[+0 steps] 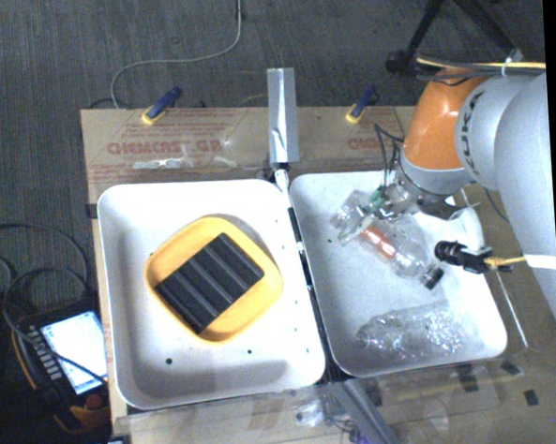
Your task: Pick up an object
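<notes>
Two shallow white bins sit side by side on the bench. The left bin (137,366) contains one item: a yellow tray-like object with a black ribbed insert (215,278), lying flat near the bin's centre and rotated at a slant to the bin walls.

The right bin (337,344) contains two items. A clear plastic bottle with a red label (384,241) lies on its side in the upper half of the bin. A crumpled clear plastic wrapper (409,330) lies near the lower wall, well apart from the bottle.

The arm (508,146) enters from the right and is positioned over the upper right part of the right bin. The gripper (387,200) is located at the upper end of the bottle, touching or just above it. Finger state cannot be determined from this view. No object is visibly held between the fingers
</notes>
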Motion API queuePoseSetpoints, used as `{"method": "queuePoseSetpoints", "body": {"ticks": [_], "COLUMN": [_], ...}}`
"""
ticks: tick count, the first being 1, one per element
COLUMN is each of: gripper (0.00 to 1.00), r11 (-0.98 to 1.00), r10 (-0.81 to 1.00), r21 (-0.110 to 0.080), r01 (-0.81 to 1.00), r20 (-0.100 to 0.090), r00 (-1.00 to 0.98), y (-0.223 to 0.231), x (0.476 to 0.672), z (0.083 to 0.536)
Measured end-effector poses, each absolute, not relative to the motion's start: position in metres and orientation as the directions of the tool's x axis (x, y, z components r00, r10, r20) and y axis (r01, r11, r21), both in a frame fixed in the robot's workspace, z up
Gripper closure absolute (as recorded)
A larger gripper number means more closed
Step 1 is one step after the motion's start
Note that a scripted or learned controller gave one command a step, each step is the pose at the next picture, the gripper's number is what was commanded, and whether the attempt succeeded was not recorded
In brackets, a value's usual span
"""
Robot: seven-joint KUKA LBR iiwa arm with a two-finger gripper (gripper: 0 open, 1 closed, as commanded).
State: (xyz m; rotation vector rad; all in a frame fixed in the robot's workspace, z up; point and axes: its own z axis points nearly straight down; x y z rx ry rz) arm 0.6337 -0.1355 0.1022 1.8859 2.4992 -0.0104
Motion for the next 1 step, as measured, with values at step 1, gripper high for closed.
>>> {"method": "queuePoseSetpoints", "body": {"ticks": [1], "gripper": [0.0], "r11": [0.305], "r10": [0.952], "r21": [-0.004], "r01": [0.952], "r20": [-0.006], "r00": [-0.305], "y": [-0.1234], "x": [0.6372], "z": [0.0971]}}
